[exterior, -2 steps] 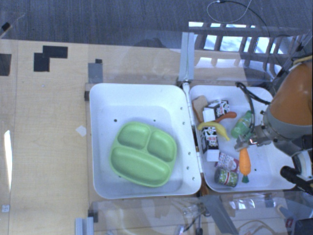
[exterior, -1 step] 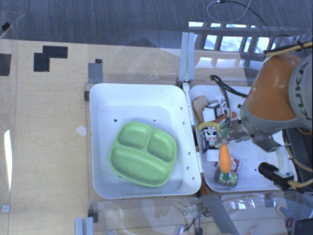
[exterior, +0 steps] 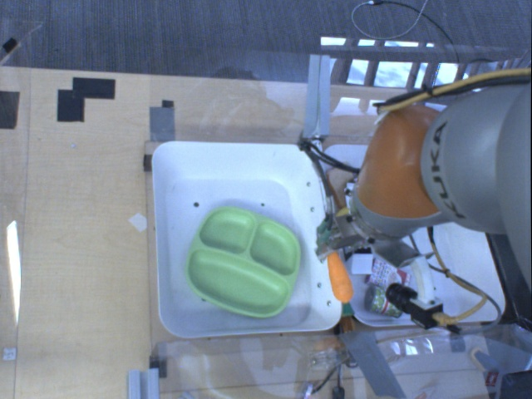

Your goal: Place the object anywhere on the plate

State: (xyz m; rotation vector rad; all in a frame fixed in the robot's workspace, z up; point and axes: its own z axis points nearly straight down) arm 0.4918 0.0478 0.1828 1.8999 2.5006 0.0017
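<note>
Mid-transfer: end effector (exterior: 335,241) apparently clamped on carrot (exterior: 339,278) dangling over the rim between bins, at 3 o'clock of green plate (exterior: 243,261); next, carry toward 9 o'clock, then release.

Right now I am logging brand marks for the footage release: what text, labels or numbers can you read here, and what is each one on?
"KU", dark letters running down the grey arm; the rest of the word is cut off by the arm's curve.
Printed packet in the right bin: red and white print, too small and blurred to read.
Green plate, carrot and left bin: no text.
</note>
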